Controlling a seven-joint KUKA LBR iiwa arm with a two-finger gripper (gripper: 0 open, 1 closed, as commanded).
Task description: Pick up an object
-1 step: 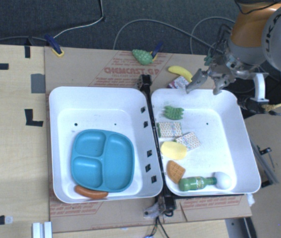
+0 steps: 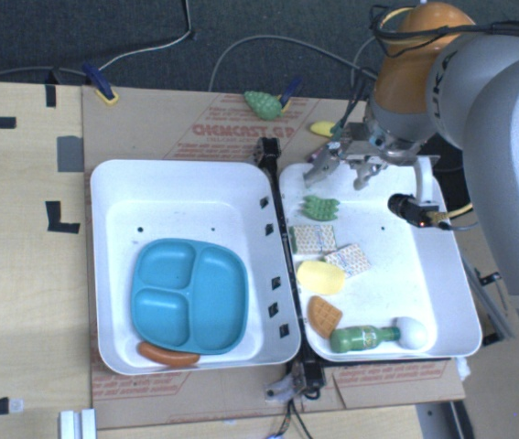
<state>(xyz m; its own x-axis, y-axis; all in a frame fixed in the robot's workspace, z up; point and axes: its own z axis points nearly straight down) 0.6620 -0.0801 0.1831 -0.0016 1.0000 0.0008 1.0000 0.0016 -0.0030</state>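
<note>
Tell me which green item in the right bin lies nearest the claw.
The small leafy green piece at the far end of the right bin, just below the claw. The other green item, the bottle, lies on its side along the near wall.

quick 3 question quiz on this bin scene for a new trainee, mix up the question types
1. True or false: the blue divided plate lies in the right bin.
2. What lies against the near edge of the blue divided plate in the left bin?
A. a green bottle
B. an orange sausage
C. a yellow lemon
3. Fill in: the gripper is over the ____ edge of the right bin.

Key
1. False; it is in the left bin.
2. B, the orange sausage. The green bottle and yellow lemon are in the right bin.
3. Far.
</note>
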